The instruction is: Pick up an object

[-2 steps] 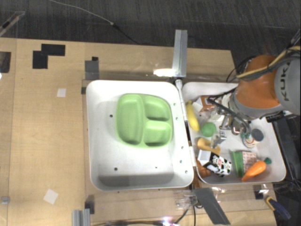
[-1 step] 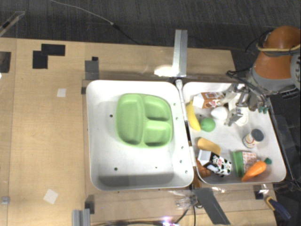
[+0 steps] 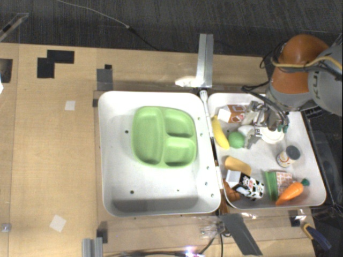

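The right bin [image 3: 313, 159] holds several small things: a yellow banana [image 3: 218, 133], a green ball [image 3: 236, 140], a brown and white packet [image 3: 236, 113], a white cup [image 3: 273, 136], a small jar [image 3: 287, 155], a yellow block [image 3: 237, 164], a black and white cow-patterned toy [image 3: 251, 187], a green box [image 3: 270, 183] and an orange carrot [image 3: 292, 191]. My gripper [image 3: 263, 126] hangs low over the back of this bin, between the packet and the white cup and just right of the green ball. The wrist hides part of the cup.
The left bin [image 3: 115, 170] holds a green divided plate [image 3: 163, 135]. A metal post [image 3: 205, 60] stands behind the wall between the two bins. The arm's orange band [image 3: 297, 63] is over the right bin's back right corner.
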Controlling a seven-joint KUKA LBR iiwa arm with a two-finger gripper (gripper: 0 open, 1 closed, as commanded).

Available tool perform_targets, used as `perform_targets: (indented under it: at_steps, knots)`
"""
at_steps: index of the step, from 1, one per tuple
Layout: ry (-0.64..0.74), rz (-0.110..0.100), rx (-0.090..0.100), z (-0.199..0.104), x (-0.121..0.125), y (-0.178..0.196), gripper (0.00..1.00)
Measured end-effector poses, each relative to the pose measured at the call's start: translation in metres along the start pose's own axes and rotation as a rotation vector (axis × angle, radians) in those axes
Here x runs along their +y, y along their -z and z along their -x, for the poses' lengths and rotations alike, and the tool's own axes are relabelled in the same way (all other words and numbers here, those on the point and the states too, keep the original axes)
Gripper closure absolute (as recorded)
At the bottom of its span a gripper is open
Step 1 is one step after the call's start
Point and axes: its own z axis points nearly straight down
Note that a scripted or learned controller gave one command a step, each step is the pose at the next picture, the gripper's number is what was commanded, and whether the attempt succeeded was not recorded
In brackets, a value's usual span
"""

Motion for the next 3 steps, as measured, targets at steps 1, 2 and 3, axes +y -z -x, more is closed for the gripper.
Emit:
perform_targets:
  at_steps: [1,2,3]
  knots:
    - [-0.122,0.002,-0.049,-0.021,0.02,-0.002,0.0]
    - [-0.184,0.028,-0.011,-0.008,-0.013,-0.001,0.0]
    - [-0.326,0.018,-0.051,-0.024,0.001,-0.002,0.0]
